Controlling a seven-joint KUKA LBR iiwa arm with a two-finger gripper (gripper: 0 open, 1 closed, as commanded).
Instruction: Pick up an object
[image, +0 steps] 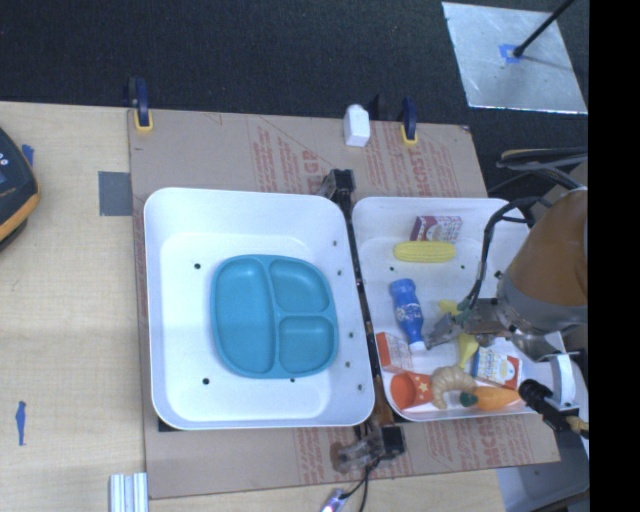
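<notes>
The bench (70, 300) was pale wood with a sheet of brown cardboard (250, 150) laid over it, and on that sat the two white bins side by side. The left bin (180, 400) held a blue divided plate (272, 316) lying flat near its middle, three compartments facing up.

The arm (548, 270) came in from the right, its orange band hanging over the right bin (375, 230) and hiding that bin's far edge. Below the band the grey wrist reached down toward the clutter, with the gripper (447, 325) low over the middle of the bin — its dark tips sat just beside the blue bottle (406, 310), on the bottle's right. From where I stood I could not tell whether the tips were spread or pinched, nor whether anything lay between them.

The things to pick from were all in that right bin. An ear of yellow corn (424, 252) lay crosswise near the top, with a small red-and-white carton (437, 227) just behind it. The blue bottle lay lengthwise in the middle. Toward the near edge there was a heap — a red piece (408, 388), a tan curved toy (450, 380), an orange carrot shape (497, 399) and a white packet (495, 365) with red print, all touching or overlapping. A small yellow item (467, 350) lay under the wrist.
</notes>
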